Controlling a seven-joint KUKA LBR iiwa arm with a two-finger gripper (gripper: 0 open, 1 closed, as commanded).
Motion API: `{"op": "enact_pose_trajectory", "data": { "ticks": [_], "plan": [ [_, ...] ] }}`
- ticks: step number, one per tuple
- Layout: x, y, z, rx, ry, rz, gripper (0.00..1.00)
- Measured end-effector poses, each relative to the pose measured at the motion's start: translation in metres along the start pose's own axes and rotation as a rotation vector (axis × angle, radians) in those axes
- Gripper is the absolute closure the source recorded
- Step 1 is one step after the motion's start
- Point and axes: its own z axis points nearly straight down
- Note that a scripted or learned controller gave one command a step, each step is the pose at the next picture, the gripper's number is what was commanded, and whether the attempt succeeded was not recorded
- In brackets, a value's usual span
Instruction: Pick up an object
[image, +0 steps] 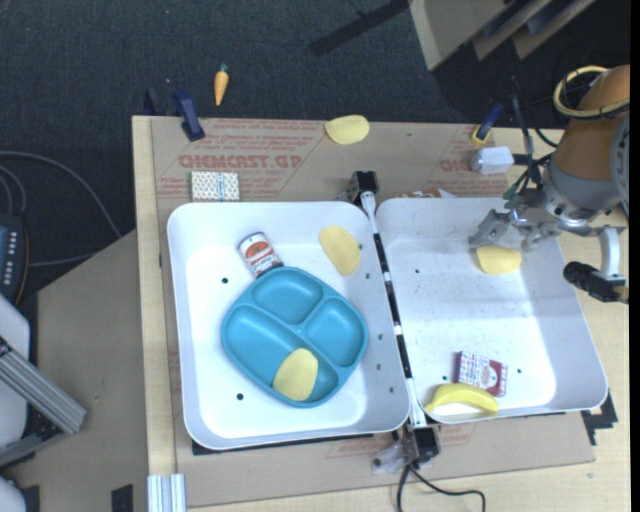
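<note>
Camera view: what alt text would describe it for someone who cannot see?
A grey robot arm's gripper hangs over a yellow object in the right white bin, which also holds a banana. The left bin holds a blue divided plate.

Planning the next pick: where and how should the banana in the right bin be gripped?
Grip the banana at mid-length across its narrow width, coming straight down. It lies flat by the bin's near rim, beside the red box, so side approaches look crowded.
</note>
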Motion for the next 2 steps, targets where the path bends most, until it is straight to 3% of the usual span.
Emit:
{"op": "enact_pose_trajectory", "data": {
  "ticks": [1,2],
  "plan": [
    [-0.006,-0.010,0.032,-0.001,0.000,0.000,0.00],
    [0.003,-0.007,0.021,-0.001,0.017,-0.005,1.00]
  ]
}}
